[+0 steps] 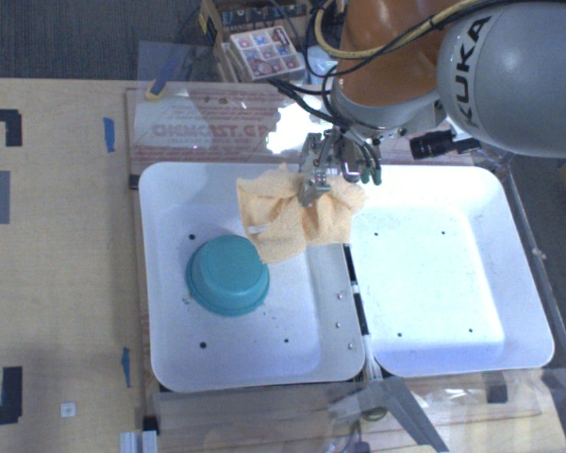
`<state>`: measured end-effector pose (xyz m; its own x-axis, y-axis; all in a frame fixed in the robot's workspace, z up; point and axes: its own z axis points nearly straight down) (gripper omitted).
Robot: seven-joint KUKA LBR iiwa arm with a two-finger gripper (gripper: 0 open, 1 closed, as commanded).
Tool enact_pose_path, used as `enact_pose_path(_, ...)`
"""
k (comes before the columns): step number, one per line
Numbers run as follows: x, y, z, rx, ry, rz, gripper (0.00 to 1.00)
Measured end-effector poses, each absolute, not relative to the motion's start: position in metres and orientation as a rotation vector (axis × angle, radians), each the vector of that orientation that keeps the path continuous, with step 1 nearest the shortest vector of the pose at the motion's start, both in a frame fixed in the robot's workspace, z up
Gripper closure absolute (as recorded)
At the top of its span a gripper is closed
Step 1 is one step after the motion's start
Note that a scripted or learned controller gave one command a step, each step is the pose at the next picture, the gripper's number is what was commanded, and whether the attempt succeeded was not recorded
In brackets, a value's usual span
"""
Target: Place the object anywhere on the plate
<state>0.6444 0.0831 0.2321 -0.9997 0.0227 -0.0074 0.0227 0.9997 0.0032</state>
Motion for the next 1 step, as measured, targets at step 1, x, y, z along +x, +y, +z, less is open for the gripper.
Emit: enact_pose_path(1, 0.6383, 0.1351, 0.2274, 0.001, 3.135, 0.005, 1.0)
